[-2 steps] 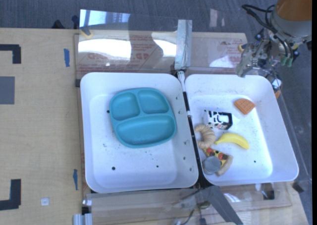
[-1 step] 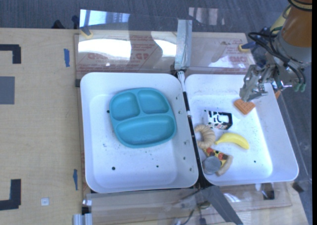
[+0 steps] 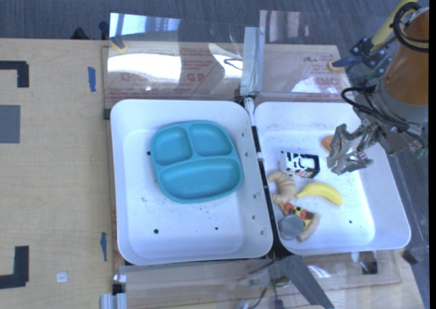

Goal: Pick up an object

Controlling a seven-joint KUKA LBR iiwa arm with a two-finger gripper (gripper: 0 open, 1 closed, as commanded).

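My gripper (image 3: 345, 162) hangs over the right bin (image 3: 381, 229), in its upper middle part. Just to its left lies a small orange object (image 3: 328, 143), partly hidden behind the gripper. A yellow banana (image 3: 321, 193) lies below the gripper, apart from it. A black-and-white item (image 3: 302, 163) sits to the gripper's left. Near the bin's left wall lie a beige pastry-like toy (image 3: 282, 182) and a grey piece on a pizza-slice toy (image 3: 297, 223). I see nothing held by the gripper.
The left bin (image 3: 136, 233) holds a blue divided plate (image 3: 196, 160). A metal divider (image 3: 249, 69) and clear panels stand behind the bins. The grey arm with its orange band (image 3: 407, 73) comes in from the upper right, with cables around it.
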